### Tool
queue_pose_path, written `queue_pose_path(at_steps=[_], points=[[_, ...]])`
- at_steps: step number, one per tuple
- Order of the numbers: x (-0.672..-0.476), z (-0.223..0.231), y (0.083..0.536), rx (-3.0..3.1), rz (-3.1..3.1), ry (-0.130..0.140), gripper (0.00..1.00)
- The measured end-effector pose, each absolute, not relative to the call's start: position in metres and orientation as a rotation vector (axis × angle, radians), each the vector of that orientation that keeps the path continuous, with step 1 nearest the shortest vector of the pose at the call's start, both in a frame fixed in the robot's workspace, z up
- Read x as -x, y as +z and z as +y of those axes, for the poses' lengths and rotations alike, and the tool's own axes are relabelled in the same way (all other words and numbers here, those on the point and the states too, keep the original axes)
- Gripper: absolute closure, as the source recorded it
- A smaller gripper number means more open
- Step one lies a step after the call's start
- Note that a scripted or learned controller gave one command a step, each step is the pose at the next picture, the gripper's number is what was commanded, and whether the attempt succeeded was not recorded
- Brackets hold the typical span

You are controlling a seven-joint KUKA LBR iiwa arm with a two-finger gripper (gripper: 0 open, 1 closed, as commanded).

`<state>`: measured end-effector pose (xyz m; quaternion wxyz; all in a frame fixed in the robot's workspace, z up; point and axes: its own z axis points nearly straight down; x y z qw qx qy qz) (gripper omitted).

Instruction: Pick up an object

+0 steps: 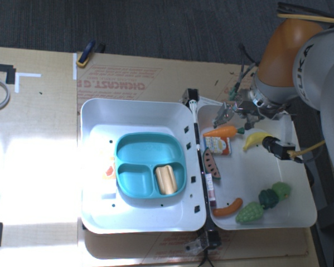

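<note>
The arm (305, 59) reaches in from the right, its orange band above the wrist, and its pincer (231, 108) hangs over the far left corner of the right bin (296, 218), just above the carrot (223, 131). The metal parts there blur together, so I cannot tell how the pincer stands or if it touches anything.

The right bin holds the loose things. The carrot lies tilted near the far left corner, touching the top of a small carton (218, 144) with an orange label. A banana (256, 139) lies just right of the carrot, next to a black and yellow part of the arm. A dark red slice (211, 164) lies by the bin's left wall. Along the near edge are a sausage (228, 207), a green bunch (250, 213), and 2 more green vegetables, a dark one (268, 198) and a light one (282, 190), touching each other.

The left bin (96, 210) holds a teal tray (138, 154) with 3 compartments. A bread roll (165, 179) sits in its near right compartment. A small orange piece (110, 170) lies just left of the tray.

Both bins rest on cardboard (119, 80) on the surface (32, 151).
</note>
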<state>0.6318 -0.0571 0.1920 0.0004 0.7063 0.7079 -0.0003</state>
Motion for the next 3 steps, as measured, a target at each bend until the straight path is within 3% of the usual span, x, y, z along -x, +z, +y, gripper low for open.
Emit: queue_pose_path(at_steps=[1,2,3], points=[[-0.636,-0.035,0.192,-2.217,2.224,-0.001,0.0],[-0.653,-0.042,0.192,-2.216,2.224,-0.001,0.0],[-0.649,-0.057,0.192,-2.223,2.219,-0.002,0.0]])
